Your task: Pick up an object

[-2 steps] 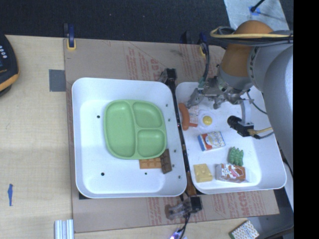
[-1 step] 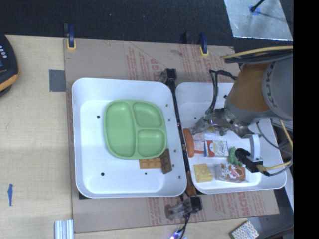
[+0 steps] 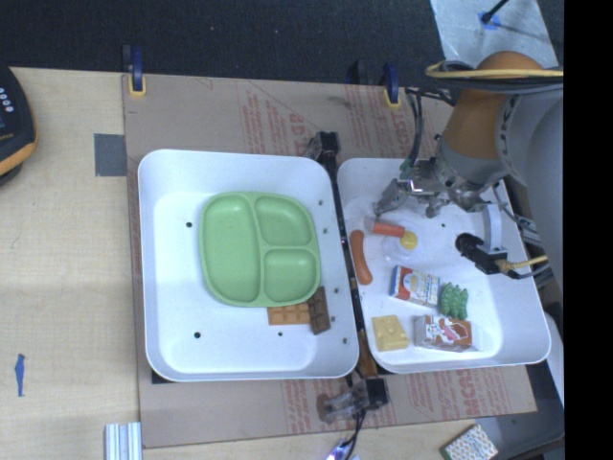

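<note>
In the right bin, rear left corner: your gripper, grip state not discernible, low over a small carrot. Adjacent: yellow piece, sausage. Risk, as you should judge it: crowded items and the nearby bin wall could spoil a clean closure.

Arm cut off at right edge.

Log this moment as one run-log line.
arm: over right bin | gripper: near carrot, nothing seen held | left bin: green divided plate | task: object not picked yet
</note>
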Robot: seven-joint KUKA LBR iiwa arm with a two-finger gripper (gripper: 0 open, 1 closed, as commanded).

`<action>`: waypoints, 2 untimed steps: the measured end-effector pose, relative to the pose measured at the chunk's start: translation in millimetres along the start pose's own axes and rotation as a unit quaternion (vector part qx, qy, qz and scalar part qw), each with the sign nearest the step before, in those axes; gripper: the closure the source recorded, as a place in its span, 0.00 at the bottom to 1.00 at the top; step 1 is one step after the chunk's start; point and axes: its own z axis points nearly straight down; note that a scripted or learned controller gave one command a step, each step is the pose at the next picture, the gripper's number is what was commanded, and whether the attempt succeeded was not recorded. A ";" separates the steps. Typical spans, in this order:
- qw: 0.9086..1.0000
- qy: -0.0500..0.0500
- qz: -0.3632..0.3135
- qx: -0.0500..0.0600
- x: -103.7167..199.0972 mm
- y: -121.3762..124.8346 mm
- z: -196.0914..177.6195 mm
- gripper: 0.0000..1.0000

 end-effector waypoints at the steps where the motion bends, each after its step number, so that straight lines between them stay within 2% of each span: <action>1: 1.000 0.001 0.002 0.009 7.4 -46.3 3.4 0.00; 2: 1.000 0.001 0.001 0.005 -7.6 -10.6 2.8 0.00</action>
